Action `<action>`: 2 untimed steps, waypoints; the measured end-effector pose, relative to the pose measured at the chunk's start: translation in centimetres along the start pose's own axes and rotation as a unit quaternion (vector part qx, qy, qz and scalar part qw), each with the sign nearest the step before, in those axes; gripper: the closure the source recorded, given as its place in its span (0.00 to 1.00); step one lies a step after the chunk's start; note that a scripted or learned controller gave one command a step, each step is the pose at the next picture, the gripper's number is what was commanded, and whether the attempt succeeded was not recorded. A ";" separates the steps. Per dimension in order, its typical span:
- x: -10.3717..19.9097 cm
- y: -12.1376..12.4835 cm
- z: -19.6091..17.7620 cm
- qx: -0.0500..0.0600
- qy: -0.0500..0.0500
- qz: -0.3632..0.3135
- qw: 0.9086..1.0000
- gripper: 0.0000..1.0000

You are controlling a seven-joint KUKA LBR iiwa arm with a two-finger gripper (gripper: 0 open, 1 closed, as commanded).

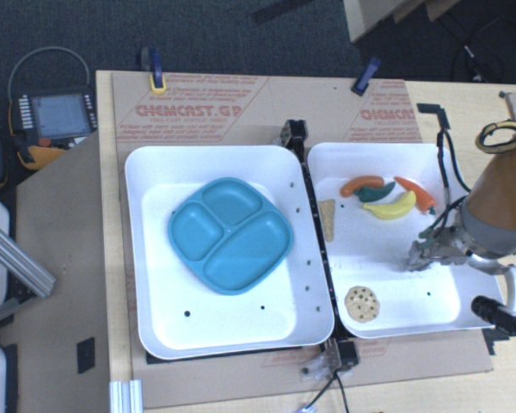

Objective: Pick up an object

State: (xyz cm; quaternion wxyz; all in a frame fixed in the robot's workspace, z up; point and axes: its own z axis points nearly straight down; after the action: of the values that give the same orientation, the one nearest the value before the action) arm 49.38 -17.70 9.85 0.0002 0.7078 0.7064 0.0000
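The right bin (387,312) holds a yellow banana (392,206), an orange carrot-like piece (362,184), a second orange piece (415,192), a small dark green piece (377,194), a tan wedge (327,218) by the bin's left wall and a round cookie (361,302) near the front. My gripper (420,255) hangs low over the right side of this bin, below the banana and up-right of the cookie. Nothing shows between its tips.
The left bin (155,317) carries a blue divided plate (230,234). Black clamps sit between the bins at the back (293,132) and front (344,353). Cables (447,157) run along the right bin's far right side.
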 end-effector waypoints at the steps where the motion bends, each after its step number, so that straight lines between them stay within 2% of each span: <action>1: -0.1 0.2 -6.4 -0.003 -0.001 -0.002 1.000 1.00; 2: -0.6 1.3 -12.0 -0.003 -0.001 -0.002 1.000 1.00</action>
State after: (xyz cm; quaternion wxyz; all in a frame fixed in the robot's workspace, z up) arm 50.68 -18.29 21.89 0.0037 0.7066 0.7076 0.0014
